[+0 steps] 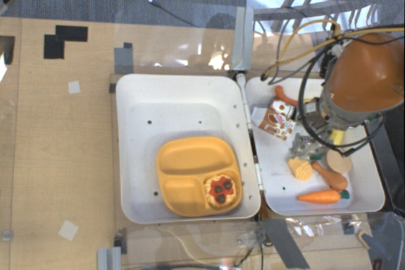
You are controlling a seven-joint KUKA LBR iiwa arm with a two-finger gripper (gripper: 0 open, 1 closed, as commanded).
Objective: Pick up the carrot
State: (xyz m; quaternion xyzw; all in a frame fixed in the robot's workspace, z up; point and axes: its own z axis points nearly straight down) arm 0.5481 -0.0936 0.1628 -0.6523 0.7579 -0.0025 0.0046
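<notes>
You're working the right white bin (373, 199). The small orange carrot with a green stub end (320, 197) lies flat on the bin floor near the front wall, long axis roughly left-right, green end pointing right. The hand (308, 147) sits low over the middle of that bin, under the grey arm with the orange band (367, 76); you cannot tell from this angle whether it is wide or narrow, and nothing is visibly held.

The hand is above and left of the carrot, near but not touching. To do this step well, shift toward the front wall, centre over the thick mid-body, and turn so the closing direction runs across the carrot's short width. Watch the clutter: a yellow corn-like piece (301, 169) and a brown drumstick-shaped toy (333, 176) lie just behind the carrot, and the wall is close in front.

The carrot looks smooth, tapered and rounded, so it will likely roll or slip if pinched off-centre. The left white bin (136, 98) holds a yellow divided plate (190, 161); ignore it.
</notes>
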